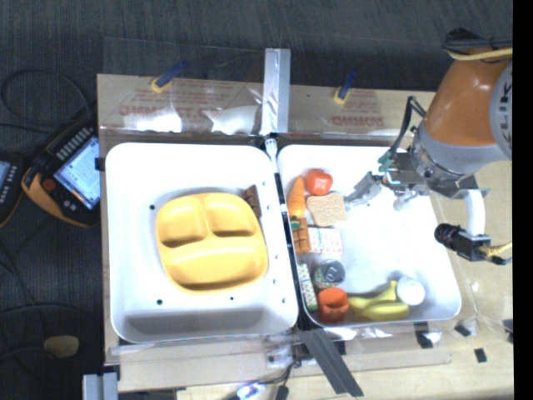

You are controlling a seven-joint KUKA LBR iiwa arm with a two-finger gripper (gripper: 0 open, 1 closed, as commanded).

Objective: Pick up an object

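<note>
Approach step in hand; nothing lifted yet.

The counter (191,98) carries two white bins: the left bin (125,248) holds a yellow sectioned tray (211,238); the right bin (441,282) holds the candidate objects, crowded against its left wall and near edge. From largest: a banana (375,305), an orange carrot (296,200), a tan bread slice (326,208), a red tomato (317,180), an orange cup (332,302), a white ball (410,291). The arm (470,111) hangs over the right bin's far right, the hand (366,188) beside the bread slice; I cannot tell whether it is released or clenched, and nothing shows in it. In my judgement, the next move calls for descent squarely onto one object, likely the bread.
</note>
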